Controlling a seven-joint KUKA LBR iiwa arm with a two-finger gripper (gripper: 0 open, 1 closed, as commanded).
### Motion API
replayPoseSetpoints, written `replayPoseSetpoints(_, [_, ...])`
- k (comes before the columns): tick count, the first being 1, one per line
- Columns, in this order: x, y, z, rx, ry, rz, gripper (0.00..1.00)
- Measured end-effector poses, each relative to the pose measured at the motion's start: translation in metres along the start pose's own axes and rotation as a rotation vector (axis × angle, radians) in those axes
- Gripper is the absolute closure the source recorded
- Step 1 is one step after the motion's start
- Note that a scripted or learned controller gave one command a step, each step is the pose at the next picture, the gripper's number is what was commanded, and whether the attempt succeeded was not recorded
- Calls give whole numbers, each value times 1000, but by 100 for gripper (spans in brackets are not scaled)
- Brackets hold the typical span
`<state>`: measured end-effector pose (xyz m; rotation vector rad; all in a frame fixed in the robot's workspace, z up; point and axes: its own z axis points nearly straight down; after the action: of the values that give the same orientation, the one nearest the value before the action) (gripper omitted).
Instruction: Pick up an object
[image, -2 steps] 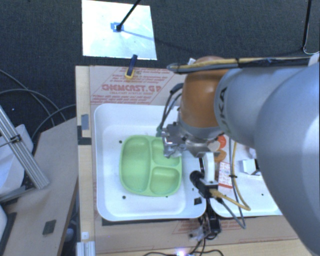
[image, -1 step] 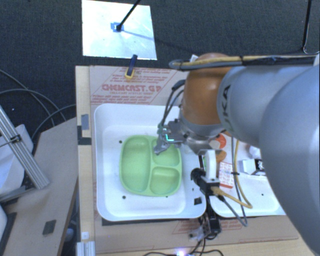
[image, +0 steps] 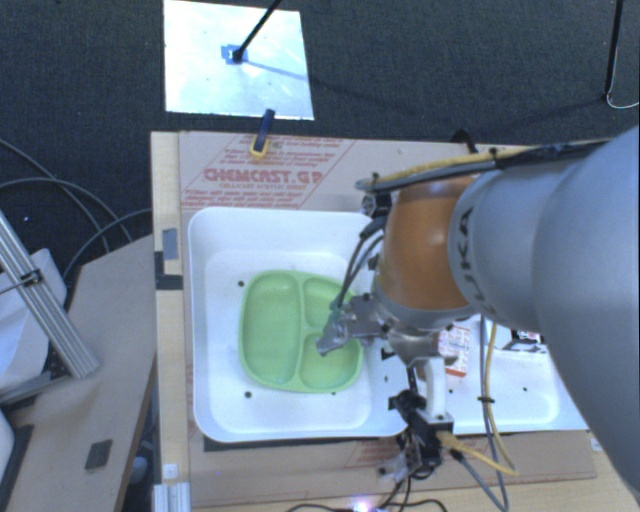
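Green divided plastic plate (image: 285, 330) lies flat in the left white bin (image: 215, 300); the tool (image: 335, 338) hangs over its right edge, grip state unclear.

I work in a robotics lab: loose cables (image: 60, 215) upper left, aluminium rail (image: 40, 300), cardboard-topped bench (image: 270, 165).

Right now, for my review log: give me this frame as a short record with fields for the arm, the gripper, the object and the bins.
arm: grey arm with an orange band, reaching in from the right
gripper: gripper above the right edge of the green tray; finger state not discernible
object: green divided tray, lying flat in the left bin
left bin: white bin, holds the tray
right bin: white bin, mostly hidden by the arm
grasp: none visible
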<state>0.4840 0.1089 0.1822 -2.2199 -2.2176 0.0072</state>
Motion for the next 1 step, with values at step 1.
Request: replayPoseSetpoints(1, [3, 6, 84, -15, 3, -3, 0])
